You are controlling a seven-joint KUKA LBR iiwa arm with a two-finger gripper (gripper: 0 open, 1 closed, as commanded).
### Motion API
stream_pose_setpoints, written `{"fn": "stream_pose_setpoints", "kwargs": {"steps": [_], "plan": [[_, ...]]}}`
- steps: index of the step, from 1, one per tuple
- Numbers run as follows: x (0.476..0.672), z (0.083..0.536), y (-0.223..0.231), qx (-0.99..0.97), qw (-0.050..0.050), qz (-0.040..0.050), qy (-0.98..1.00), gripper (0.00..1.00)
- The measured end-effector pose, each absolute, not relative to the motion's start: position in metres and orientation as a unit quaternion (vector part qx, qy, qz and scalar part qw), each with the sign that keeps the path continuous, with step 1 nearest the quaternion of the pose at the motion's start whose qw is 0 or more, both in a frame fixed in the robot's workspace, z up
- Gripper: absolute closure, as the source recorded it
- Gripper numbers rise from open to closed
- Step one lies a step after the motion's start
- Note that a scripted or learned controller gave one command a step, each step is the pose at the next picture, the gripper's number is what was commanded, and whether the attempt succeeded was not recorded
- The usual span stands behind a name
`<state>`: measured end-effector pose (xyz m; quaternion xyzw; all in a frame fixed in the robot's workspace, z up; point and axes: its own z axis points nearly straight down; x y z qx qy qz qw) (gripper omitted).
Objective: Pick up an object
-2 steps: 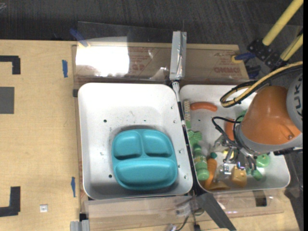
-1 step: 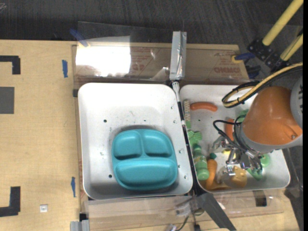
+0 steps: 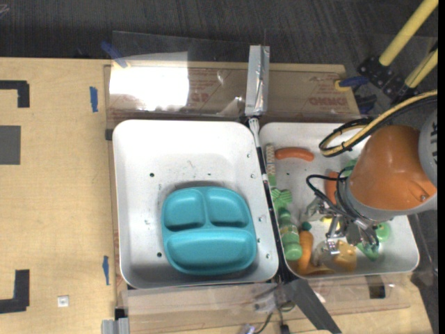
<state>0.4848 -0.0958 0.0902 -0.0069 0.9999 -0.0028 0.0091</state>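
Observation:
My gripper (image 3: 338,236) reaches down into the right bin (image 3: 407,252), low over a cluster of small toy food items near its front. A yellow-orange piece (image 3: 343,256) lies just under the fingertips, with a green piece (image 3: 372,249) to its right. An orange carrot-like item (image 3: 306,245) and green leafy pieces (image 3: 283,207) lie along the bin's left wall. An orange sausage (image 3: 295,154) rests at the bin's back. The arm's orange band (image 3: 389,169) hides the middle of the bin.
The left bin (image 3: 139,158) holds a teal compartment tray (image 3: 207,229) toward its front. A metal divider (image 3: 256,82) stands upright behind the two bins. Black and yellow cables (image 3: 348,134) loop over the right bin's back corner.

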Motion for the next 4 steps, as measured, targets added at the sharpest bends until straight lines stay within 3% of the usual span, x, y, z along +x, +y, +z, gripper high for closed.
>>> {"fn": "stream_pose_setpoints", "kwargs": {"steps": [1, 2, 3, 4], "plan": [[0.503, 0.090, -0.100, -0.022, 0.006, -0.0010, 1.000, 0.00], [0.486, 0.090, -0.105, -0.079, 0.009, -0.0018, 0.997, 0.00], [0.594, 0.089, -0.097, -0.026, 0.007, -0.0003, 1.000, 0.00], [0.555, 0.090, -0.121, -0.067, 0.006, -0.0009, 0.998, 0.00]]}}
